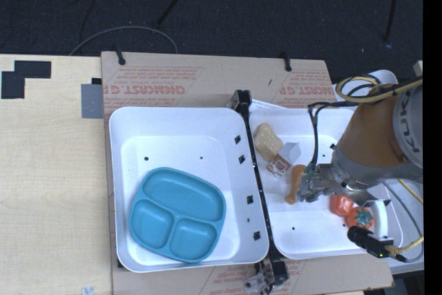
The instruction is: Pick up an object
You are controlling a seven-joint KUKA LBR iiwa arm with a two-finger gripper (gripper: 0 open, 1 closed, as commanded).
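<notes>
Camera view: smooth, three-compartment blue plastic tray (178, 213)

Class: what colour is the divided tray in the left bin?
Light blue tray, seen in the camera view.

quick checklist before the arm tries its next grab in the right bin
1. Gripper over the right bin: ok, low beside the orange piece.
2. Something already held: cannot tell, the wrist hides the tip.
3. Target isolated: not ok, the tan object, small box and grey block crowd close to the orange piece.
4. Cable clear of the objects: ok, it loops above the wrist.
5. Red and teal toy out of the way: cannot tell, partly under the arm.
6. Blue tray undisturbed in the left bin: ok.
</notes>
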